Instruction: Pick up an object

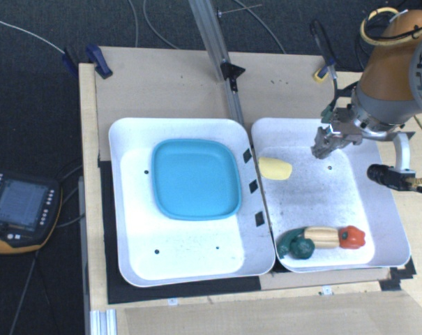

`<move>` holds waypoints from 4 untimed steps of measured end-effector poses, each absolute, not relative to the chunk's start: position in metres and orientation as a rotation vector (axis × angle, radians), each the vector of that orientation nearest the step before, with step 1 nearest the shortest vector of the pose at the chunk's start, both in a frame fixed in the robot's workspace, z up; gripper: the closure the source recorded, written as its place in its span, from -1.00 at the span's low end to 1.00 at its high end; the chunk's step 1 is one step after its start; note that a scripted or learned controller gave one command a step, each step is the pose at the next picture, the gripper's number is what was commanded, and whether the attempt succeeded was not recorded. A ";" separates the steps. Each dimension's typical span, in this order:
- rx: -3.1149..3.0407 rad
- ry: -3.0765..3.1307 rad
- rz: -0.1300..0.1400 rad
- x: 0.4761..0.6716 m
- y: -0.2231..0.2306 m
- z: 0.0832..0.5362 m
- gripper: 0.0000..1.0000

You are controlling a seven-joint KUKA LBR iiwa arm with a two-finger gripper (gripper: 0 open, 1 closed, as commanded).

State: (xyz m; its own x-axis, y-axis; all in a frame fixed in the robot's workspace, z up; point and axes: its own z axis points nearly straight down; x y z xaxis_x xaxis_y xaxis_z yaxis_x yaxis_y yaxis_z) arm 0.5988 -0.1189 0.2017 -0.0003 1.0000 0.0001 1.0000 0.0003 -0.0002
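Where speckled right bin (336, 208) dips, metal fingers (322, 149) hover, grip unclear, smooth yellow lump (275, 168) apart.

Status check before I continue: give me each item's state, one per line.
Gripper: above the right bin's far part, nothing seen in it.
Blue plate: flat in left bin.
Yellow piece: lying at right bin's left wall.
Green, tan and red toys: lying along its near edge.
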 end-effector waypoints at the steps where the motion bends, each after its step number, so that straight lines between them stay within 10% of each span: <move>1: -2.217 -2.225 -0.002 0.594 -0.077 0.207 1.00; 4: -2.216 -2.226 -0.002 0.575 0.076 0.203 1.00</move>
